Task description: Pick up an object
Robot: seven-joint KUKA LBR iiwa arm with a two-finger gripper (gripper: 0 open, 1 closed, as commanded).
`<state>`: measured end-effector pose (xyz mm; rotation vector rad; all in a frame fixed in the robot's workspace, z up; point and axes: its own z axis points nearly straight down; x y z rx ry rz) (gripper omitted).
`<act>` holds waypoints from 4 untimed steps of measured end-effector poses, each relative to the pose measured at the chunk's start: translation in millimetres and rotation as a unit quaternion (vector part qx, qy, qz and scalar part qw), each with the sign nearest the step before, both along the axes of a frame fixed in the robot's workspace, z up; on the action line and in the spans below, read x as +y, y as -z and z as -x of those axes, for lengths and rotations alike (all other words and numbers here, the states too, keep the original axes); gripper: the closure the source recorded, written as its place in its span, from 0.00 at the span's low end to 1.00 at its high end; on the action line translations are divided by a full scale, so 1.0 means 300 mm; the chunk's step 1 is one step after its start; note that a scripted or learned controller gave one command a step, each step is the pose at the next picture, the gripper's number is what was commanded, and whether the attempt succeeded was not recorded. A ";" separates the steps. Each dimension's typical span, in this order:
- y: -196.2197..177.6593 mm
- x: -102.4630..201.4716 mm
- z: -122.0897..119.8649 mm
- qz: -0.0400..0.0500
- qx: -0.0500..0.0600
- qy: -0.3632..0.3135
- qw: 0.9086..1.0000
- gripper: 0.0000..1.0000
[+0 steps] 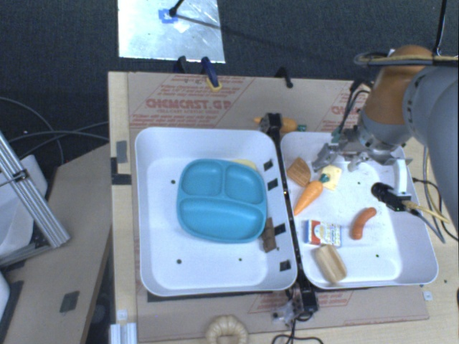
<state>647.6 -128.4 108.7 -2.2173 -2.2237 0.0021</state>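
My gripper [339, 158] hangs over the back left part of the right bin [412, 264], fingers spread and open with nothing between them. Just below it lies a small yellow wedge [332, 175]. An orange carrot [306, 196] lies slanted next to that wedge, and a tan bread piece [299, 170] sits left of it. Farther forward are a red-brown sausage [363, 222], a small printed carton [322, 233] and a tan bread loaf [330, 263].
The left bin [161, 264] holds a blue divided plate [221, 200], with a yellow item [247, 165] peeking out behind it. A brown piece [269, 236] rests by the divider between the bins. A black-and-white fitting [391, 190] hangs over the right bin's right side.
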 end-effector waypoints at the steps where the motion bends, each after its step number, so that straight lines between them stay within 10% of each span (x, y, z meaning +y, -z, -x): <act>1: 0.083 0.002 -0.002 0.000 -0.001 0.000 1.000 0.00; 2: 0.041 0.002 -0.007 0.000 -0.004 -0.001 1.000 1.00; 4: -0.302 0.017 -0.043 0.000 -0.004 -0.002 1.000 1.00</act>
